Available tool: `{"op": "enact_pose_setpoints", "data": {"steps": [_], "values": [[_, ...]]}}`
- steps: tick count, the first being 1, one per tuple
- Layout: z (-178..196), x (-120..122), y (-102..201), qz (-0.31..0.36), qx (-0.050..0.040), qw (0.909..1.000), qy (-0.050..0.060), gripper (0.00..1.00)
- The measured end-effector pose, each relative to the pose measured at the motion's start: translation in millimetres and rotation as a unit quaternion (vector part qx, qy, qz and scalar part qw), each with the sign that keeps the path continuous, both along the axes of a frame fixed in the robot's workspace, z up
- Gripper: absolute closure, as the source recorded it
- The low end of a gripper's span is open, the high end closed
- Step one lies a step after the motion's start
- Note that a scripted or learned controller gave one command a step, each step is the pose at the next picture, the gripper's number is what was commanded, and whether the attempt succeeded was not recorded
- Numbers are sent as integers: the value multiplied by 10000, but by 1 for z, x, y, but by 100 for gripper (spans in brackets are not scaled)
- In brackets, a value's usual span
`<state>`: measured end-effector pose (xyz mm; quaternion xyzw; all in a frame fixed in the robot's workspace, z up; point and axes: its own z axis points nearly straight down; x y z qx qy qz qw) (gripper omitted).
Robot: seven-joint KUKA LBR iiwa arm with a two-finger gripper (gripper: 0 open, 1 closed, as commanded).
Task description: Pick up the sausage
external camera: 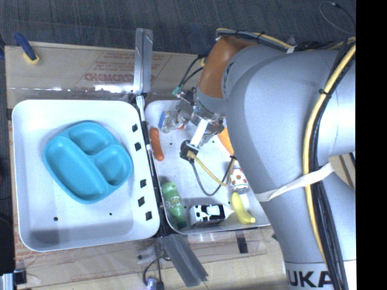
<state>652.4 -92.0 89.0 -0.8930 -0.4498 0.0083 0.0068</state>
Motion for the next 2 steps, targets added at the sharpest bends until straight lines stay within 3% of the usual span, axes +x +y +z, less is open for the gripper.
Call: {"op": "enact_pose_setpoints", "data": {"steps": [1, 2], "values": [[-1, -1, 2, -368, -6, 9993, 13, 0], [10, 1, 2, -333, -14, 9994, -28, 100]]}}
